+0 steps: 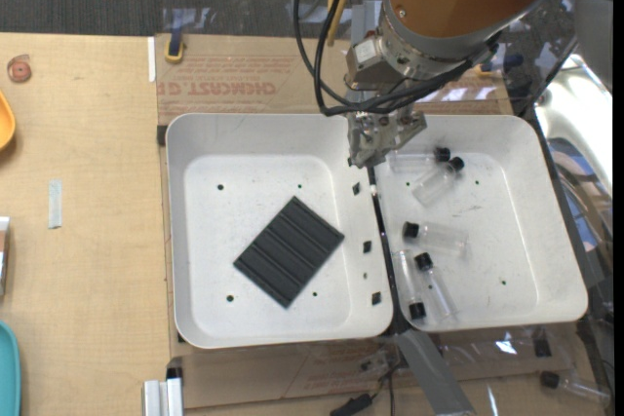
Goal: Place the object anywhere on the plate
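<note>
Claw (375,151) low over the ridge between two white bins, nothing seen in it.
Can't tell whether the claw is spread or pressed together, too small and dark. Dark ribbed plate (290,250) lies flat in the left bin (195,209), below-left of the claw, well apart. Clear vials with black caps (429,175) scatter in the right bin (526,239), just right of and below the claw; nearest one just beside it, touching unclear. Cardboard (234,78) on the desk (78,161) behind the bins.
</note>
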### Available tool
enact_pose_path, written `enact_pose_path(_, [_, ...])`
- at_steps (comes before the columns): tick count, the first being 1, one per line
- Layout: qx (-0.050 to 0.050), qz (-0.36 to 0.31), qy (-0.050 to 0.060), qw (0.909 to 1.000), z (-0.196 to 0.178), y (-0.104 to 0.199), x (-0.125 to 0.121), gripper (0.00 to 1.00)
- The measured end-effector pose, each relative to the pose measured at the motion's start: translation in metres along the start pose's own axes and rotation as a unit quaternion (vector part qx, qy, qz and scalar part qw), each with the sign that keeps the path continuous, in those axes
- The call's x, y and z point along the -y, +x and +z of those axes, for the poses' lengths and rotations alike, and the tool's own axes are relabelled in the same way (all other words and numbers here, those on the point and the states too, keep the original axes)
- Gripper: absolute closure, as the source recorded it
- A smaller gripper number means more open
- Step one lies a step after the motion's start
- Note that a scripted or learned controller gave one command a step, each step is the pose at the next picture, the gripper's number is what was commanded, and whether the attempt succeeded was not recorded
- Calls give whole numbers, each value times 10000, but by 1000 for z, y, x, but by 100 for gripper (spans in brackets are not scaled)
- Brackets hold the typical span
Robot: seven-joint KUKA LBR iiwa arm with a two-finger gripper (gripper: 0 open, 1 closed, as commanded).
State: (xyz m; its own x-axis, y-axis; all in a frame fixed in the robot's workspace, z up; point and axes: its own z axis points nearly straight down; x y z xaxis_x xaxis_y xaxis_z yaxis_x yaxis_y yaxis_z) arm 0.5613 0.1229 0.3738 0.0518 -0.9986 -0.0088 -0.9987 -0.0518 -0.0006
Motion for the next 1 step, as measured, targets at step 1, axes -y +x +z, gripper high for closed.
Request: enact_pose_path(1, [-23, -1995, -28, 9799, 76, -2, -62, 100])
